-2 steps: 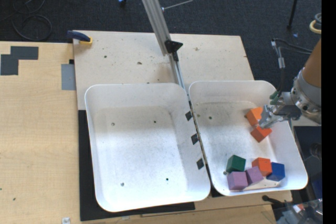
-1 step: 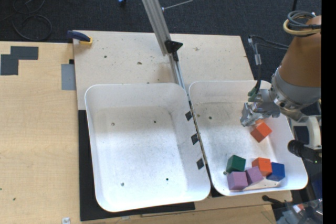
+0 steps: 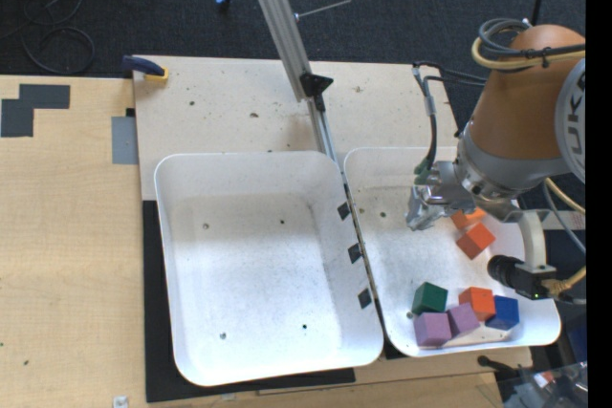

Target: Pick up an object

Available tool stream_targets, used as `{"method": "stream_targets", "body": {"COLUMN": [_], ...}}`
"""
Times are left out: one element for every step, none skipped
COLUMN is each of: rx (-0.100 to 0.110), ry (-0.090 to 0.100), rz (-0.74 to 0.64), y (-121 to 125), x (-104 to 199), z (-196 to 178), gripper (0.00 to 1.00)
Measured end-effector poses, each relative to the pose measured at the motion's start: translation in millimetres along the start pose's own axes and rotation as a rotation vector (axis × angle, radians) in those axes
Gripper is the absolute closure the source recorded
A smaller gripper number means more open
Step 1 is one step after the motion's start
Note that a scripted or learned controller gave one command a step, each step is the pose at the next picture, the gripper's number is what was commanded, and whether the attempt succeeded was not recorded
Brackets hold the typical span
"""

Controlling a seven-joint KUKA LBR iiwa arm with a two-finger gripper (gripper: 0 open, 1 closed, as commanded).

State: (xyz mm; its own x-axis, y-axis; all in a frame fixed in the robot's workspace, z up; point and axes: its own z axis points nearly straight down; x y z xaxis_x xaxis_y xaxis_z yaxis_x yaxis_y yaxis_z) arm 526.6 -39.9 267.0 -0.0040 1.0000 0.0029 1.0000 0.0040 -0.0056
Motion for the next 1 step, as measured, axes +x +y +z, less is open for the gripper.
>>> {"method": "stream_targets", "body": {"rx": [0.002], "ry": [-0.001], "rz": [0.001], "y": [7.6], "x": [45.8], "z": [7.3], "gripper": [1.00]}}
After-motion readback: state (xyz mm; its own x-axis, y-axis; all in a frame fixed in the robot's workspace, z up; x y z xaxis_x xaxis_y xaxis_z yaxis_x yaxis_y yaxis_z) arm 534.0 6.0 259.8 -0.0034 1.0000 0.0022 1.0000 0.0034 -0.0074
